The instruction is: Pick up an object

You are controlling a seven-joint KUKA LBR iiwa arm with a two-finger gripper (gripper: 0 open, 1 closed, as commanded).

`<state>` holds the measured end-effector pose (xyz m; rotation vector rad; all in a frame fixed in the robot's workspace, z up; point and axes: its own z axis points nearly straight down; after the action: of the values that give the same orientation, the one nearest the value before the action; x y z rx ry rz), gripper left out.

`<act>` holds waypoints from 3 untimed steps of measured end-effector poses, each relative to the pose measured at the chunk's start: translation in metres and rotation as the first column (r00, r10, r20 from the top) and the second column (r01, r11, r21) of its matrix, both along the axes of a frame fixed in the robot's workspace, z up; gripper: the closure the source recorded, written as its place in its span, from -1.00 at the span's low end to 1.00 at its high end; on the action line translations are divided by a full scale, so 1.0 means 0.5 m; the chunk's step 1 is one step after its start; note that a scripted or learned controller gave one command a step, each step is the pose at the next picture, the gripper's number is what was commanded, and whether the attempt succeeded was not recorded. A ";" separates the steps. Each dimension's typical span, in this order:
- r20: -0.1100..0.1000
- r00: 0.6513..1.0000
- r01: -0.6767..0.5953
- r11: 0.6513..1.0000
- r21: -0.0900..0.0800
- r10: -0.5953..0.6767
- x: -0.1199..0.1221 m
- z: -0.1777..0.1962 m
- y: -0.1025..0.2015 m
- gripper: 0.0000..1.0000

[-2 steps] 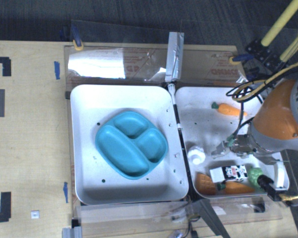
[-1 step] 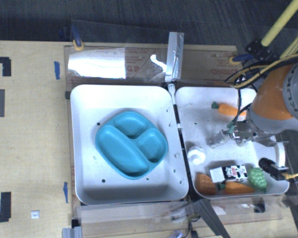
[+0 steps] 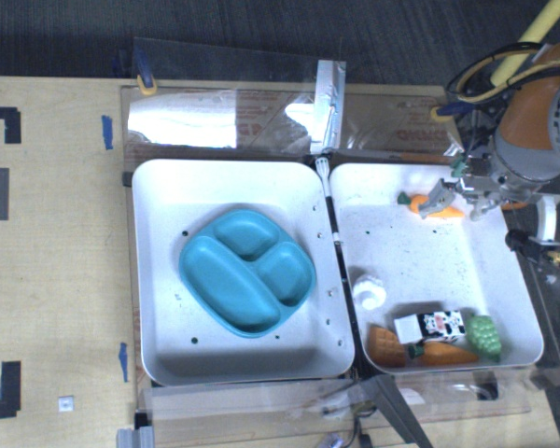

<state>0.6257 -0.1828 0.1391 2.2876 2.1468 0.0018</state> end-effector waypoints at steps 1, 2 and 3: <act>0.001 0.999 0.045 0.999 0.000 -0.045 0.086 0.107 -0.031 -1.00; -0.006 0.999 -0.040 0.999 0.002 0.040 0.035 -0.098 0.018 -1.00; -0.033 0.999 0.008 1.000 -0.008 -0.009 0.067 -0.108 0.072 -1.00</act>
<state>0.6593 -0.1470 0.0853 2.3091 2.1485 -0.0452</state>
